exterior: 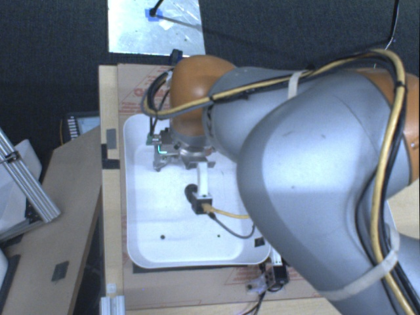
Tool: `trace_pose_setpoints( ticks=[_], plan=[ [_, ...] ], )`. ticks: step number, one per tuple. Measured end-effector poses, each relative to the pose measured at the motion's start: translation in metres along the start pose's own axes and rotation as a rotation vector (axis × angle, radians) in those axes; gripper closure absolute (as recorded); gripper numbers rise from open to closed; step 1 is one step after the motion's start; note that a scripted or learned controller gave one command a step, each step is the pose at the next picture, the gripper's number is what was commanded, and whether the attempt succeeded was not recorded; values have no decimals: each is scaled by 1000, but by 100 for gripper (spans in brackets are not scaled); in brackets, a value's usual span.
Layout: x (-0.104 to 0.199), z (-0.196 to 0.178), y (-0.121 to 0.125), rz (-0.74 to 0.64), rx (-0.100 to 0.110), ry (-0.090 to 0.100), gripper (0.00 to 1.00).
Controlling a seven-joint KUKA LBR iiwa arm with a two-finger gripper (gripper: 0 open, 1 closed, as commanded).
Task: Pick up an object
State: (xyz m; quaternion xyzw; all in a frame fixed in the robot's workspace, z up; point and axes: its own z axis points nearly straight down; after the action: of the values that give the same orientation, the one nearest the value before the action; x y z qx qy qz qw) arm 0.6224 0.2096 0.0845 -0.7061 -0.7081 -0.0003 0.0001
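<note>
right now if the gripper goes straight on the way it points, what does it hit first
Most likely the bare floor of the white bin, near its far end: the gripper hangs over it pointing down. The wrist hides part of the floor there, so depth is uncertain.

One fixed camera looks down at a slant onto the worktop point(110, 202) and white bin point(146, 245) — close in, the arm point(315, 169) looming from the right.

Even, moderately bright light; glare on shiny sheet point(156, 17) upper left; white bin point(141, 202) nearly washed out; close arm point(315, 169) lower right soft-focused.
</note>
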Motion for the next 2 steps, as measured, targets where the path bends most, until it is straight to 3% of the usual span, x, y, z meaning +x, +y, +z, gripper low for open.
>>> trace_pose_setpoints(
  ticks=[1,2],
  plan=[
    [-16,-284,-19,-2,-19,6,0],
    [29,-385,-76,-9,-12,8,0]
  ],
)
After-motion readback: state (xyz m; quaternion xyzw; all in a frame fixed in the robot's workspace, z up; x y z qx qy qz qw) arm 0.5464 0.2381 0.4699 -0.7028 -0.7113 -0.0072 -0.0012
